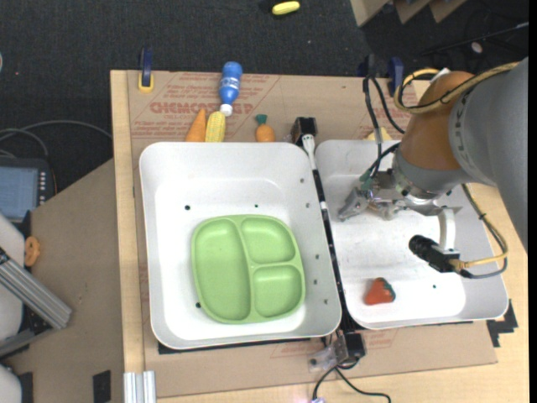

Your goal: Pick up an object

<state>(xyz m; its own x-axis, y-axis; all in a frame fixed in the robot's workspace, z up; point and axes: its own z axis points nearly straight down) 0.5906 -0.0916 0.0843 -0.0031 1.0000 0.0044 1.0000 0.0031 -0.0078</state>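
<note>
Pincer [357,206] poised low over the right-hand bin [478,309], its grip too indistinct to judge (nothing visibly held), as the grey arm [491,124] reaches across the worktop [126,225]; a green divided plate [247,267] fills the left bin [168,175], and a small red strawberry-like object [379,292] lies near the right bin's front edge

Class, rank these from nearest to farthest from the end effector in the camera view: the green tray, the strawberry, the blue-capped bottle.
From the end effector:
1. Strawberry, right bin, near edge.
2. Green tray, left bin.
3. Bottle, behind the bins.
</note>
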